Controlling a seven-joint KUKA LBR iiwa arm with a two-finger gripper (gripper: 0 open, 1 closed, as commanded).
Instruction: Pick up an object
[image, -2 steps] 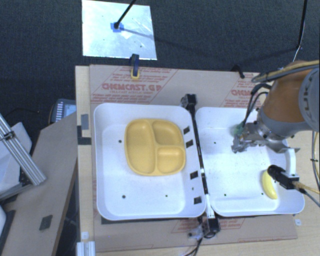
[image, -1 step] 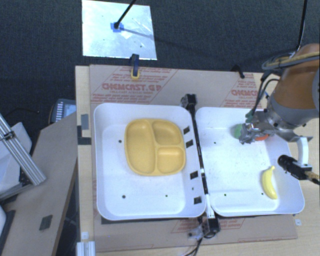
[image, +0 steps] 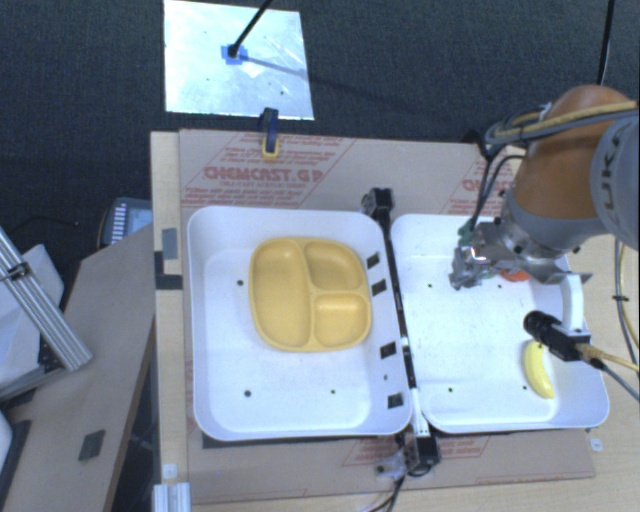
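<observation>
Yellow banana (image: 540, 374) lies near right bin's (image: 510, 427) rim, claw (image: 464, 274) well apart.

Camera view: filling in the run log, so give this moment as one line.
gripper: over right bin, far part | banana: right bin, near right corner, apart from gripper | yellow plate: left bin

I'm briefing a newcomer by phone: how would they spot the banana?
Find the right-hand white bin. In its near right corner lies the banana, small, curved and yellow. The other yellow thing, a divided plate, sits in the left bin.
</observation>
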